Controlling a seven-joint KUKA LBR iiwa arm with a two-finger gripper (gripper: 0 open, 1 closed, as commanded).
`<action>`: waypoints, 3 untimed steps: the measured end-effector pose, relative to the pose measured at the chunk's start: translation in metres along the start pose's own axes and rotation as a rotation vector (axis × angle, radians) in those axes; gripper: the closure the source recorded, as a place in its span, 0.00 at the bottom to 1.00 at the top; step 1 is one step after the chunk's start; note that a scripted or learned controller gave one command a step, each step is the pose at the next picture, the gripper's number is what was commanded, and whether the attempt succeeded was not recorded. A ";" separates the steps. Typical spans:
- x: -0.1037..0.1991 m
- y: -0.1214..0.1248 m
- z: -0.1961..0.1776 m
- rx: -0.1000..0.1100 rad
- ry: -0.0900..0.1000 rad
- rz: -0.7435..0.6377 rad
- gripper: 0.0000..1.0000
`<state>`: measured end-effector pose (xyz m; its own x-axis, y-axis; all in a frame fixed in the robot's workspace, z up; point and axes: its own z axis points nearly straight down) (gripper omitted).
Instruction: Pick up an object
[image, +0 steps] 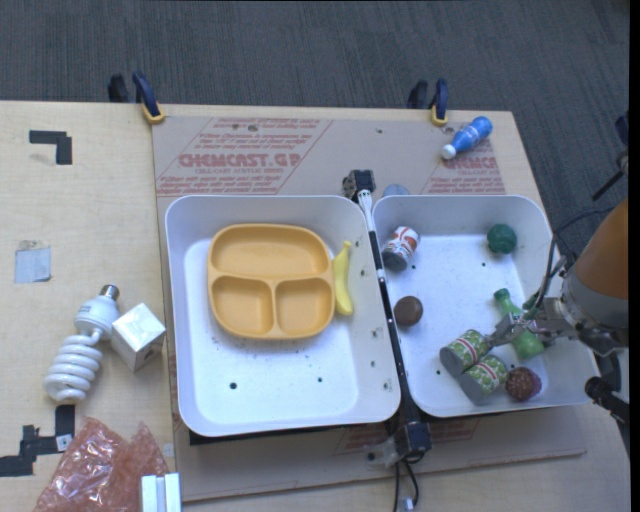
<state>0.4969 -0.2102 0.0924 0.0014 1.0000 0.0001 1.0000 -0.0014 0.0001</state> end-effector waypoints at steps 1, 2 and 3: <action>-0.001 0.001 -0.010 -0.003 -0.001 0.003 1.00; 0.076 -0.011 -0.084 -0.002 -0.001 -0.001 1.00; 0.178 0.040 -0.113 -0.001 -0.001 -0.002 1.00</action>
